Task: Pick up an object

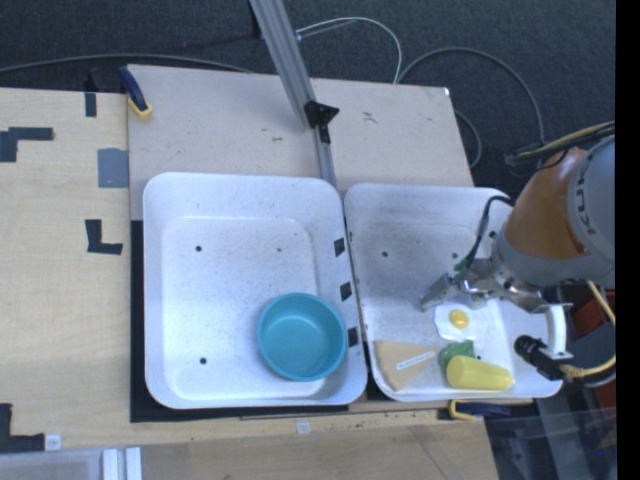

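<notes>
Left bin (pixel 170 268): a shallow white tray holding a blue bowl (pixel 301 335), which sits upright toward the bin's 5 o'clock corner, close to the wall shared with the neighbouring tray.

Right bin (pixel 400 228): a second white tray, touching the first along its left wall. Its contents cluster along the 6 o'clock edge: a pale yellow cheese wedge (pixel 404 361) at about 7 o'clock; a fried-egg toy (pixel 458 320), white with a yellow centre, near the middle right; a small green piece (pixel 458 350) just below the egg; and a yellow corn-like object (pixel 479 373) at 5 o'clock, touching the green piece.

Arm (pixel 575 213): enters from 3 o'clock, its orange band above the wrist, the wrist bent down over the right bin's right half. The gripper (pixel 447 290) points toward 9 o'clock, just above and to the left of the egg. Its grey fingers (pixel 437 292) appear slightly spread, with nothing seen between them, though the detail is small and somewhat blurred.
</notes>
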Controlling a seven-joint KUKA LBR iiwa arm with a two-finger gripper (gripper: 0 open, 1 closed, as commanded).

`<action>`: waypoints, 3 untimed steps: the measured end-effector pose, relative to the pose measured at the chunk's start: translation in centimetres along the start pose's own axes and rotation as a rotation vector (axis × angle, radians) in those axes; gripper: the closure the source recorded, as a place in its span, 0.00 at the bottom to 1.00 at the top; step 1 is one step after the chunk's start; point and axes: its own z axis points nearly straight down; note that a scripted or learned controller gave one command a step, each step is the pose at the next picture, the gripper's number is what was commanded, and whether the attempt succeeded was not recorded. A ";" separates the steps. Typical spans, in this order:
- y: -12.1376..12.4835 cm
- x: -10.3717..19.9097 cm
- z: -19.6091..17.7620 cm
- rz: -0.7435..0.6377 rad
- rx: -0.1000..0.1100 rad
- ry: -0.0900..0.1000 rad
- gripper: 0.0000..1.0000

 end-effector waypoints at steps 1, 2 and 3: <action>0.0 0.1 -1.0 -0.001 0.003 0.003 1.00; 1.0 0.2 -5.8 -0.001 0.001 0.003 1.00; 0.4 0.8 -11.6 -0.001 -0.001 0.002 1.00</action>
